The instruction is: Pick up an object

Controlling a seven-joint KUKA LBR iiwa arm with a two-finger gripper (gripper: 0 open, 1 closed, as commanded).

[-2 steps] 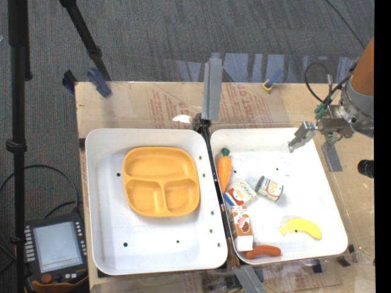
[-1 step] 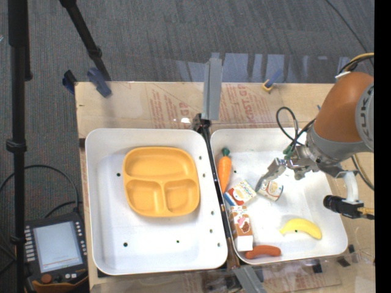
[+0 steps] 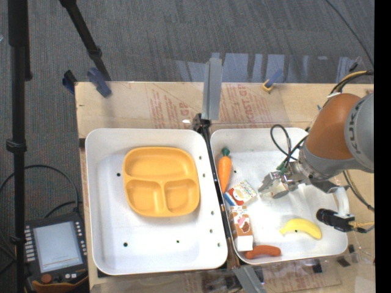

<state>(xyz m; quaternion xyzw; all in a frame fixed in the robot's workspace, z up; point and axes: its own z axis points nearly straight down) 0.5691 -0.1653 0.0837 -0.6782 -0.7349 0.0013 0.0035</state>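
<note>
Inside right bin [image 3: 317, 140], one carrot [image 3: 224, 169], one banana [image 3: 300, 228], one sausage [image 3: 263, 251], two cartons, fingers [image 3: 269, 187] spread, grasping nothing, left bin [image 3: 98, 182], one tray [image 3: 161, 181]

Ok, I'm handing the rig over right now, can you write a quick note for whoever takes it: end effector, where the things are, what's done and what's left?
End effector: low inside the right bin, nothing visible between its fingers; open or shut can't be judged from this view.
Right bin: toy carrot along the left wall, small snack box just left of the end effector, carton below that, toy sausage near the front edge, toy banana to the front right.
Left bin: yellow divided plate.
Done: no pick visible.
Left: grasp and lift one object; the snack box is closest.
</note>
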